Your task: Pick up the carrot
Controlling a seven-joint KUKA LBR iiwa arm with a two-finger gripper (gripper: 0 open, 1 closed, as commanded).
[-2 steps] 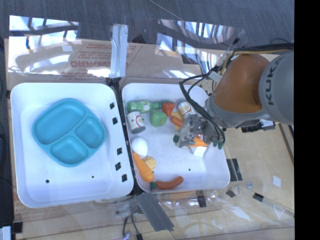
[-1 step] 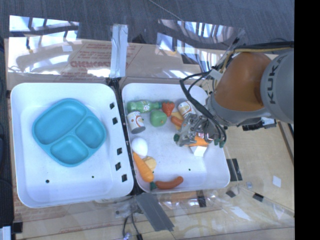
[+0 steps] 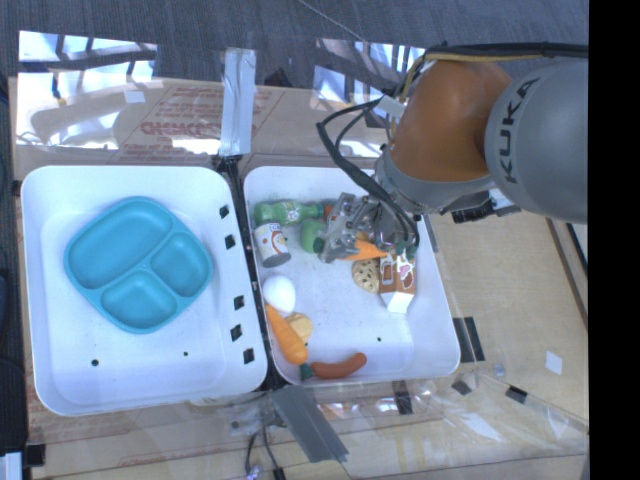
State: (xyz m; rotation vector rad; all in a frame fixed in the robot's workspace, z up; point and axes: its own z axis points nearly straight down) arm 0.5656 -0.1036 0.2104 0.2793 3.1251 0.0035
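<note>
Carrot: lying in the right bin, close to its left wall and toward the near left corner, pointing slantwise from the upper left to the lower right.
Jaws: hanging over the far half of the right bin, well apart from the carrot, which is sitting nearer the front edge and further left; I cannot tell whether the jaws are spread or pressed together, as the dark metal parts are blurring into the things beneath.
Carrot's neighbours: a white egg is resting just beyond its upper end, a pale yellowish piece is touching its right side, and a red sausage is lying just beside its lower tip, along the front wall.
Under the jaws: a small orange wedge, a cookie and a brown-and-white carton are crowding together; a green item and a small can are sitting to their left.
Left bin: carrying a blue divided plate.
Arm: reaching in from the right over the far right corner of the right bin.
</note>
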